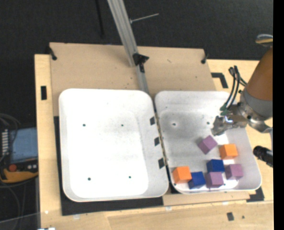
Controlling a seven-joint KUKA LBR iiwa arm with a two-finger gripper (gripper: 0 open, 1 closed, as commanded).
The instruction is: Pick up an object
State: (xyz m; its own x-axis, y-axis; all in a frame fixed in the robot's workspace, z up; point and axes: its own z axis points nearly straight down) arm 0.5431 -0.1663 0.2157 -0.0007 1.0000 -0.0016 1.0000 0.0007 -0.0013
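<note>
The right bin [180, 110] holds several small cubes. A purple cube [207, 143] lies near its middle, with an orange cube [228, 151] to its right. Along the front edge sit an orange cube [182, 174], a blue cube [197, 180], a purple cube [214, 179], a blue cube [215, 166] and a purple cube [235, 170]. My gripper [220, 127] hangs over the bin's right part, just above and to the right of the middle purple cube. Nothing shows between its tips.
The left bin [106, 143] lies beside the right one. A slanted metal rail [125, 30] runs from the top down to the gap between the bins. Cables and a blue box [24, 145] lie off the bench at the left.
</note>
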